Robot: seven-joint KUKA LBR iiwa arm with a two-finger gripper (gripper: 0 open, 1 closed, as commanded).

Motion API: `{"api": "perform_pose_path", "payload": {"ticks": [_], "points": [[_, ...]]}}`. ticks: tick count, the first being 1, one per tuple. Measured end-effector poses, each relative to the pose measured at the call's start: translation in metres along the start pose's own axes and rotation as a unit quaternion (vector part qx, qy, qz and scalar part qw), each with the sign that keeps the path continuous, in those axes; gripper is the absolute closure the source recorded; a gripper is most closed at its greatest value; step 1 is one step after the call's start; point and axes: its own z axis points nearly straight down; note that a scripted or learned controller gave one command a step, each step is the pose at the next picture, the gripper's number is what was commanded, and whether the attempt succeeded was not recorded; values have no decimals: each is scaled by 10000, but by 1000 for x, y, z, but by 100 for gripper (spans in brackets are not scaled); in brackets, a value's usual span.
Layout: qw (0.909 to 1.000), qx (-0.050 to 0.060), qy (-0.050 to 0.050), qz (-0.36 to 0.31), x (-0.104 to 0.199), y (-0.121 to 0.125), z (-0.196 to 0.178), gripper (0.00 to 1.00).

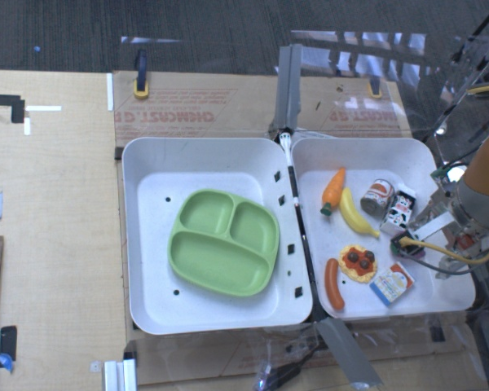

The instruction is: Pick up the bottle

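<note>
The two-finger gripper (pixel 434 218) is seen over the shallow white right-hand bin (pixel 367 149), just beside the small white black-labelled bottle (pixel 401 208); its grip can't be made out, tbh.

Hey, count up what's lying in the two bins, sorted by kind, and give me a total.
Play foods: 4 (carrot, banana, sausage, pizza slice)
Packages: 3 (red-labelled can, white-and-black container, small carton)
Plates: 1 (green divided plate)
Total: 8

Overhead camera slants down on both bins (pixel 151 218).
</note>
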Motion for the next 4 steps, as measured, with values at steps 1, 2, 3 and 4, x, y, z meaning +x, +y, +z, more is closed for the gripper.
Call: {"api": "perform_pose_path", "payload": {"ticks": [1,2,3,4], "points": [[10000,-3,7,-67,6,-80,-50,0],[9986,-10,3,527,68,-134,-58,0],[9989,-16,7,475,125,-35,-113,0],[9987,-5,-1,-512,86,-68,-42,0]]}}
